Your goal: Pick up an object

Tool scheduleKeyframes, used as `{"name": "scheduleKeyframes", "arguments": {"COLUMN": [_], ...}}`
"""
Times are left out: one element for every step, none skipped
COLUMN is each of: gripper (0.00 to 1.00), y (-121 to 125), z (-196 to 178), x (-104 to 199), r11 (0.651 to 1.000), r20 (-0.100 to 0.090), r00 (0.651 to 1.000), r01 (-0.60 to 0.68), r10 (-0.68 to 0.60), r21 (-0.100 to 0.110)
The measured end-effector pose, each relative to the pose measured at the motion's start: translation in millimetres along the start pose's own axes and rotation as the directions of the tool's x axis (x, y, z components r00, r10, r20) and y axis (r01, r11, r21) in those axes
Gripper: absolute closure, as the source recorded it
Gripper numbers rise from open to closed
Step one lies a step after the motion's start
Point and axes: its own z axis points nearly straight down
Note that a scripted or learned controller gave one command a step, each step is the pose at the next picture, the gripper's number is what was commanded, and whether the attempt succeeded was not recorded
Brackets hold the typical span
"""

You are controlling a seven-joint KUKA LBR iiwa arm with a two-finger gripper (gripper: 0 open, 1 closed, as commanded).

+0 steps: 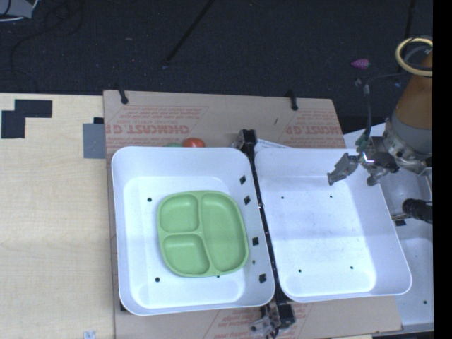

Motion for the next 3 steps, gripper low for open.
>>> {"name": "scheduleKeyframes", "arguments": {"gripper": [0.00, 0.00, 0.00], "y": [-2.7, -4.8, -5.1], "z": [44.7, 109.1, 153.7], "x": [-3.9, -0.1, 1.1], "r11": [1.000, 1.000, 1.000], "r20": [-0.002, -0.002, -0.001], "r00": [1.000, 1.000, 1.000], "r01": [0.000, 0.000, -0.002], "r10": [0.000, 0.000, 0.002], "r21": [0.006, 0.008, 0.003]}}
